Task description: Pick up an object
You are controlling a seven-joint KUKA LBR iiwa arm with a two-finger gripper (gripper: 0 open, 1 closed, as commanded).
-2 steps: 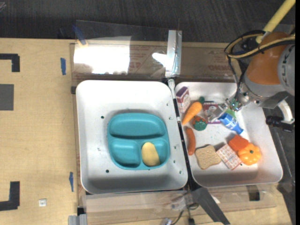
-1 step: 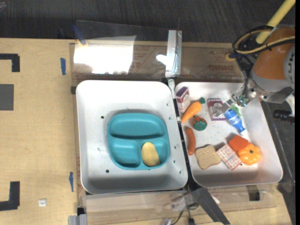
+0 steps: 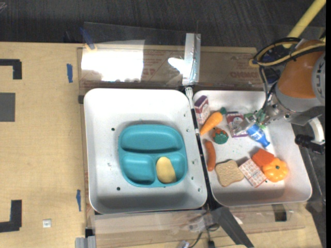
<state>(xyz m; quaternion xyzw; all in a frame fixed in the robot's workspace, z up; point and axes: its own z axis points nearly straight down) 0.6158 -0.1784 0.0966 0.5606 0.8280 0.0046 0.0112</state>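
I see the toy food piled in the right bin (image 3: 297,192), with the gripper (image 3: 261,119) low near the far edge, above a blue packet (image 3: 257,134). The arm (image 3: 300,81) comes from the right. The left bin (image 3: 101,138) holds a teal tray (image 3: 147,141) with a yellow lemon (image 3: 165,169).

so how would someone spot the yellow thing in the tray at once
Look in the left white bin, which holds a teal divided tray. The yellow potato-shaped object lies in the tray's lower right compartment. It is the only item in that bin's tray; the other toys are in the right bin.
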